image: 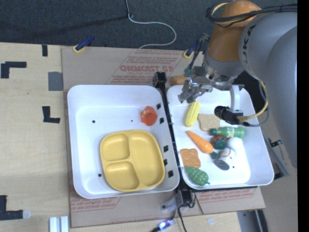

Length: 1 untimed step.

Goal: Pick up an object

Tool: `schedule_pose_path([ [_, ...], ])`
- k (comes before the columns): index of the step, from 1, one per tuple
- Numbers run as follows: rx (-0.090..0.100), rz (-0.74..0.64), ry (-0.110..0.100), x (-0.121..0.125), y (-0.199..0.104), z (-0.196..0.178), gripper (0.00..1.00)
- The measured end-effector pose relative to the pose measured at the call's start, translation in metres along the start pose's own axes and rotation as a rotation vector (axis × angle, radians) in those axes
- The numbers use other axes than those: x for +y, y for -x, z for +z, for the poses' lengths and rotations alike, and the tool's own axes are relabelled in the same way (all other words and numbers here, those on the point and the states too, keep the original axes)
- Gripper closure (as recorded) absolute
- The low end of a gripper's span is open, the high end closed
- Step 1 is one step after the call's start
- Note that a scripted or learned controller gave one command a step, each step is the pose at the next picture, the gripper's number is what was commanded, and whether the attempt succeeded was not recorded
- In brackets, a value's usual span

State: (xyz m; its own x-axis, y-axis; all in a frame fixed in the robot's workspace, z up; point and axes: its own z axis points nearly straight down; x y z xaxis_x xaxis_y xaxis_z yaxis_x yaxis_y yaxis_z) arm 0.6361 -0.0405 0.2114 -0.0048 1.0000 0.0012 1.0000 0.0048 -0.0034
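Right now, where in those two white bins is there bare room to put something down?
The left bin has bare floor left of the orange cup, above the yellow plate. The right bin is crowded with toy food; only its lower right corner looks free.

arm: you lose its far end past the right edge
gripper: finger gap too small to read
right bin: arm covers its far corner

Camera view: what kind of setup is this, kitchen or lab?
Likely a robot lab pick-and-place bench, not a kitchen: a grey arm reaches over two white bins, the corn cob and carrot look like toy food, and the bins sit on cardboard.
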Motion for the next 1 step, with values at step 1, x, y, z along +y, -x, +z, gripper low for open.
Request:
schedule_pose_path([
  [1,0.001,-0.002,0.0,-0.0176,-0.061,0.0011,1.0],
])
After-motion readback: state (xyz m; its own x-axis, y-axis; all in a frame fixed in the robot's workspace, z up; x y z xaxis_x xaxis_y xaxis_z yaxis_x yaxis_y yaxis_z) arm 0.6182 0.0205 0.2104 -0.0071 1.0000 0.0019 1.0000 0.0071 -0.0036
